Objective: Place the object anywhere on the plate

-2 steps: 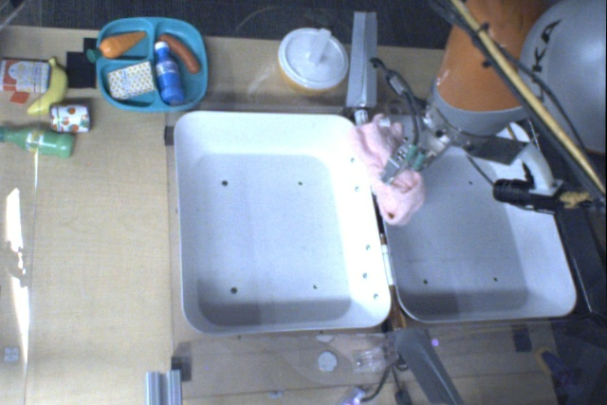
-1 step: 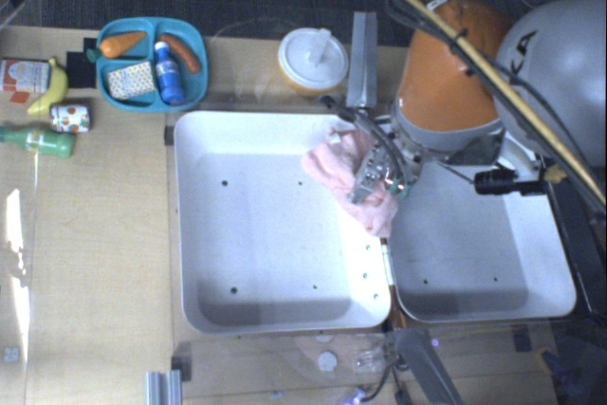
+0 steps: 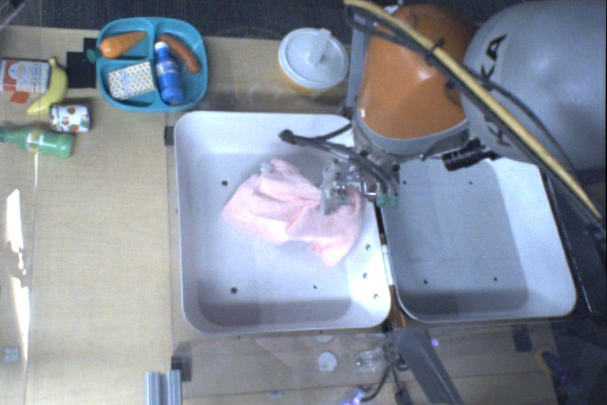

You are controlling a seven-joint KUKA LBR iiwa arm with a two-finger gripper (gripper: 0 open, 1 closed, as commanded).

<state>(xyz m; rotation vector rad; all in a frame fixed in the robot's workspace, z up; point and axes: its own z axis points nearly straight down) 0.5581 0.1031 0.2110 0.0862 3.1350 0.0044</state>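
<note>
Far left, on the bench outside the bins: a blue divided plate (image 3: 152, 60) holding toy food, with a banana (image 3: 49, 86), a small can (image 3: 69, 118) and a green bottle (image 3: 38, 141) nearer and further left. Moving right, the left bin (image 3: 204, 299) holds the object — a crumpled pink cloth (image 3: 289, 209) — lying right of that bin's centre, its right end close to the bin's right wall. Long axis runs roughly from far-left to near-right, sprawled flat, no obvious ridge to pinch. A white-lidded cup (image 3: 313, 59) stands just beyond the bin's far edge. The gripper (image 3: 340, 193) sits directly over the cloth's right-hand portion, apparently touching or just above it; can't tell how far the fingers are spread or whether any fabric is between them — metal and folds blur together there. The key relation, as I judge it: cloth is under the tool already, but the plate lies well to the far left, diagonally across the whole left bin and past its far-left corner. Any carry must go left and away, clearing the bin wall. The right bin (image 3: 493, 299) lies under the arm.
</note>
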